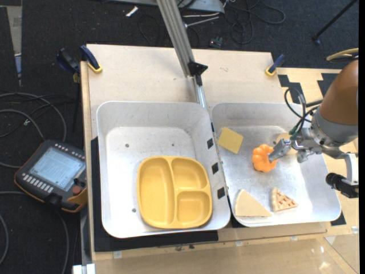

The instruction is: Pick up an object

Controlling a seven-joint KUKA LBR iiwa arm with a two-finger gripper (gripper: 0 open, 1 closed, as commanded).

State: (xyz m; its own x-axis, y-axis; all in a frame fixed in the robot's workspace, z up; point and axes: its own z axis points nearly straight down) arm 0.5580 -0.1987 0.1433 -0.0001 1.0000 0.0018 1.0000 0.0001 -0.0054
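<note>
While the arm (342, 104) reaches in from the right, its end effector (279, 152) is seen low over the right bin (319, 210), w/ the tip right against the orange pumpkin-shaped toy (262, 158). Whether the toy sits between the fingers can't be told at this res., nor whether they are open or closed; no grasp should be claimed.

The toy lies approx. mid-bin, and it is judged the target because the tool is angled straight at it. Other items are spread apart in the same bin, probably so each can be reached singly: a yellow cheese-like square (231, 140) near the left wall, a tan wedge (250, 205) at the front, and a waffle-pattern pizza-like piece (283, 200) just beside it. A yellow divided tray (174, 192), 3 compartments, is set in the left bin (114, 124). Both bins rest on the tabletop (142, 73), which is clamped at the corners, presumably vs. shifting.

No brands or legible writing can be made out; a teach pendant (51, 176) on the floor shows a lit screen, text too small to read.
</note>
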